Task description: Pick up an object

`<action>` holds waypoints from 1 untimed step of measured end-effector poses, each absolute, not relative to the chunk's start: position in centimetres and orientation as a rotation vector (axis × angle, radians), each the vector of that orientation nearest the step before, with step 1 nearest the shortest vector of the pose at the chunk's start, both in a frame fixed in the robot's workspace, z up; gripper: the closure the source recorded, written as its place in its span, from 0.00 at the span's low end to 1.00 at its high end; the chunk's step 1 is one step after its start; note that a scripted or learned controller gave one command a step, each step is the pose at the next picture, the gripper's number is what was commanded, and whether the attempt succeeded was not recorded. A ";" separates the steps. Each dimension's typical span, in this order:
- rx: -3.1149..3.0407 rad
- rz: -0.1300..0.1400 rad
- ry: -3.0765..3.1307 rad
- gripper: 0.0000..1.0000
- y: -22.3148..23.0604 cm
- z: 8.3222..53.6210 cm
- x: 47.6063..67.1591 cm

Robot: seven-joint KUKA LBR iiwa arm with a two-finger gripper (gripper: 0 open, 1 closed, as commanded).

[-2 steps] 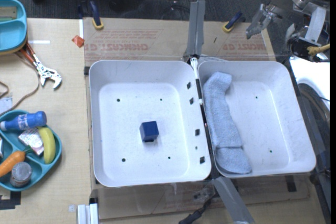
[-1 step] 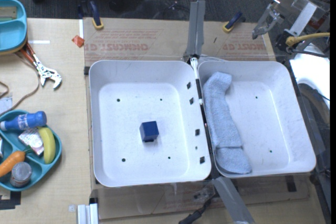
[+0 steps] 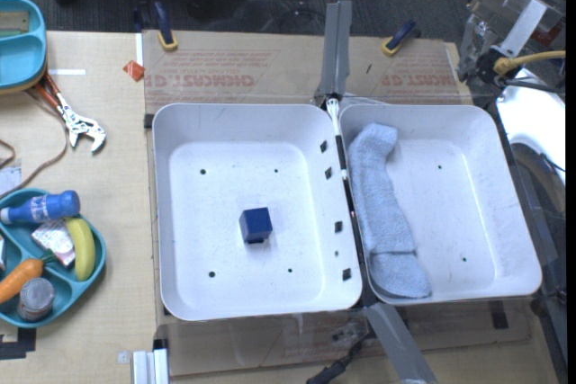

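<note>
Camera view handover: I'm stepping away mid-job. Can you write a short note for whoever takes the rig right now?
Arm: parked at the upper right corner, above and outside the bins.
Blue cube: lying in the left bin, near its middle, untouched.
Grey towel: lying along the left side of the right bin.
Done: nothing picked yet.
Left: reach in, grasp an object, lift it.

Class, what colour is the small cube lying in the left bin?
Dark blue. The cube shows clearly in the camera view, against the white left bin.
</note>
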State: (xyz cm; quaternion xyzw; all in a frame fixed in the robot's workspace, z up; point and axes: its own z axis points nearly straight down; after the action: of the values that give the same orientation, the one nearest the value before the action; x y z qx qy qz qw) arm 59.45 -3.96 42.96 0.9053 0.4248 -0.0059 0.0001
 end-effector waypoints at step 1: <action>2.948 -0.010 1.088 1.00 -0.3 32.2 62.4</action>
State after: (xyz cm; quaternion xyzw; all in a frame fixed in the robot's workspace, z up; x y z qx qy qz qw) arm 62.38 -0.26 32.22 0.9381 0.3463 -0.0031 -0.0004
